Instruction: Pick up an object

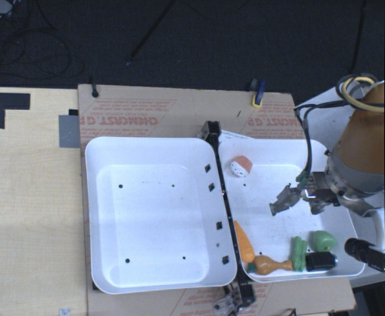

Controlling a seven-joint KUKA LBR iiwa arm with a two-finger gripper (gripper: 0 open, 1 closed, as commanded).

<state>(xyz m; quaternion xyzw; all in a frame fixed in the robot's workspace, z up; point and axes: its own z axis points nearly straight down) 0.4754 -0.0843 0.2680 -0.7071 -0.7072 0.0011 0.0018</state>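
My gripper [279, 203] hangs over the middle of the right bin [271, 176], reaching in from the right, with nothing visibly in it. An orange and white small object [241, 166] lies at the bin's far left, well apart from the gripper. Along the near edge lie an orange carrot [244, 241], an orange gourd-shaped toy [271, 264], a green ridged piece [299, 253], a green round object [323, 240] and a black block [320, 261]. All of these sit below and to the right of the gripper, none touching it.
The left bin [100, 176] stands beside the right one, split by a black divider rail [220, 196]. Cardboard [153, 114] lies under both bins. A cable [307, 143] loops from the arm over the right bin's far corner.
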